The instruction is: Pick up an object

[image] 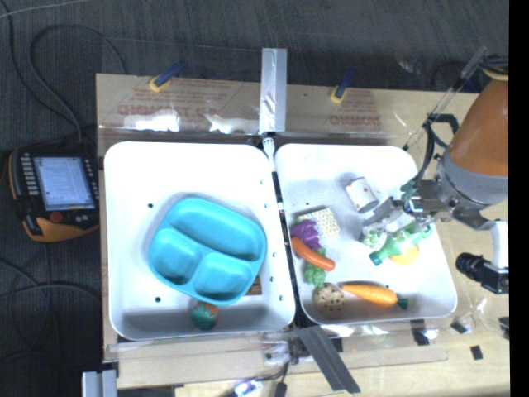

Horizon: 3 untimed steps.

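Your hand [387,216] is hovering in the right bin [430,304] above a green bottle [400,244]; finger spacing cannot be told.

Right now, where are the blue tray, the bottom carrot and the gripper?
Blue tray [207,247]: camera view, its centre divider.
Carrot [369,293]: camera view, mid-body.
Gripper [387,213]: camera view, at its fingertips.

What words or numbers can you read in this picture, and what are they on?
No text here can be read.
Red print on the clear plastic sheet behind the bins: mirrored and too blurred to read.
Screen of the handheld controller at the left: lit, but its text is too small.
Toy food and blue divided tray: no labels to see.
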Each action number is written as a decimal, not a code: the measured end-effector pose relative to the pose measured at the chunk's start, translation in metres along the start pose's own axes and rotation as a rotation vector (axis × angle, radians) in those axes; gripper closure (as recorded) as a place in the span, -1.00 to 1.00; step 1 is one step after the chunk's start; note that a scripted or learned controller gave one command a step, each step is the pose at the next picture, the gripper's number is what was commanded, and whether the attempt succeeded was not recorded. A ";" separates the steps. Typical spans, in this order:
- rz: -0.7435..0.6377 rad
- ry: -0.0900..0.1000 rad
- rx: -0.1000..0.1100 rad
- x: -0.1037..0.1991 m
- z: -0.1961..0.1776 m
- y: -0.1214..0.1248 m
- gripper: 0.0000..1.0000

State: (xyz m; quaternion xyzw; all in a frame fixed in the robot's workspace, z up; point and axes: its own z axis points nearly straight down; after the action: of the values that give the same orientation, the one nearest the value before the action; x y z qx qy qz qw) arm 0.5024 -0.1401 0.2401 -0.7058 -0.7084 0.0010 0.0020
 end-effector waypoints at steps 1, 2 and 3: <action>-0.140 -0.002 -0.003 -0.006 -0.021 -0.018 -1.00; -0.079 -0.001 0.000 -0.076 0.053 -0.019 -1.00; -0.120 0.015 -0.012 -0.068 0.143 0.007 -1.00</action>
State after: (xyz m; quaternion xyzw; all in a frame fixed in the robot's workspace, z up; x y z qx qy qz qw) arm 0.5089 -0.2084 0.0972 -0.6620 -0.7494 -0.0087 0.0029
